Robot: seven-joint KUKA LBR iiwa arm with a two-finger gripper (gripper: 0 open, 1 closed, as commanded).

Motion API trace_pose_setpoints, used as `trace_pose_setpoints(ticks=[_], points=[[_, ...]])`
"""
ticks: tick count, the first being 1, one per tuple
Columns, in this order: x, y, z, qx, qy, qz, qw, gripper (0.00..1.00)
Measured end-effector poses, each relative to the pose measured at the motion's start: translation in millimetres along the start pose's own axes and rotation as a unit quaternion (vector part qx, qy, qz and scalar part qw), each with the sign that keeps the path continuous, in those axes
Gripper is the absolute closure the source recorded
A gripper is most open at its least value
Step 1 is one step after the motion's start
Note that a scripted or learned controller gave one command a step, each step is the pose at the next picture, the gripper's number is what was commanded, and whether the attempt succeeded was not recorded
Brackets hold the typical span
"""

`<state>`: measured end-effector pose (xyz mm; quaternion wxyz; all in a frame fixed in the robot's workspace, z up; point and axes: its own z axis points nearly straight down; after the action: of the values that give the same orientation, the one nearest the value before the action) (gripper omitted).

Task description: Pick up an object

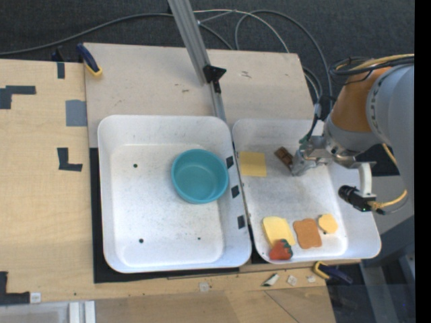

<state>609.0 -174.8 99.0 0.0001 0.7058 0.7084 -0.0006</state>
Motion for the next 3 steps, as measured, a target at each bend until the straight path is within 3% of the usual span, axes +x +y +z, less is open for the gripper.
trace_pose_setpoints(ticks=[2, 3], points=[[9.3, 6.6, -86.9, -0.002, 0.000, 0.001, 1.0000, 1.00], [12.9, -1.4, -143.2, -0.003, 0.000, 0.001, 1.0000, 1.00]])
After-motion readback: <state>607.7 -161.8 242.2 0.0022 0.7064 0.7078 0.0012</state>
